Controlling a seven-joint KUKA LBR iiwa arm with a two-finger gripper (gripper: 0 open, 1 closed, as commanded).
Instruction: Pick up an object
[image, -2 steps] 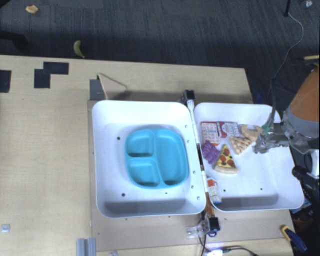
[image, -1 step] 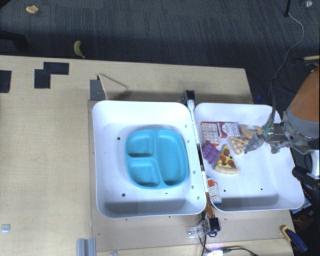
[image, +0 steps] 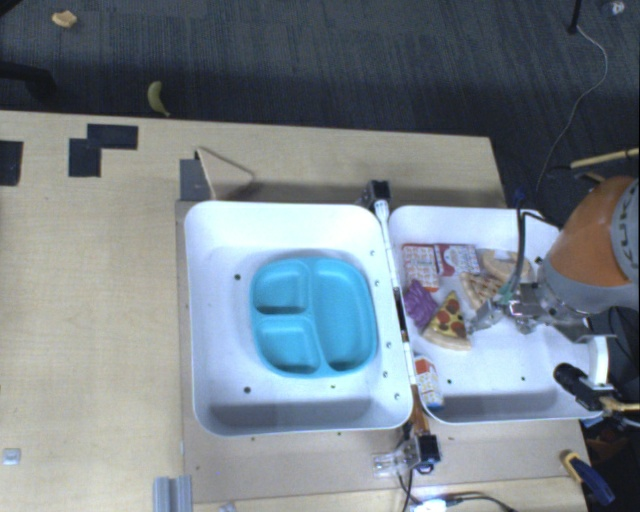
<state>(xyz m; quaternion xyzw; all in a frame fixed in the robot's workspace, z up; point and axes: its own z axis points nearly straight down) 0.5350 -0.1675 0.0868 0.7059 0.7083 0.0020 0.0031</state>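
Note:
Several small items lie in the right bin (image: 500, 375). They include a red and white packet (image: 436, 262), a purple piece (image: 419, 300), a toy pizza slice (image: 450, 323) and a tan, bread-like piece (image: 492, 270). My gripper (image: 497, 308) is low in this bin, just right of the pizza slice and below the tan piece. It is too small and blurred to tell whether anything is between its tips. The grey arm with its orange band (image: 600, 245) comes in from the right.
The left bin (image: 215, 245) holds a blue divided tray (image: 310, 315). A small red and white item (image: 426, 381) lies by the right bin's lower left wall. Cables run over the bin's right rim.

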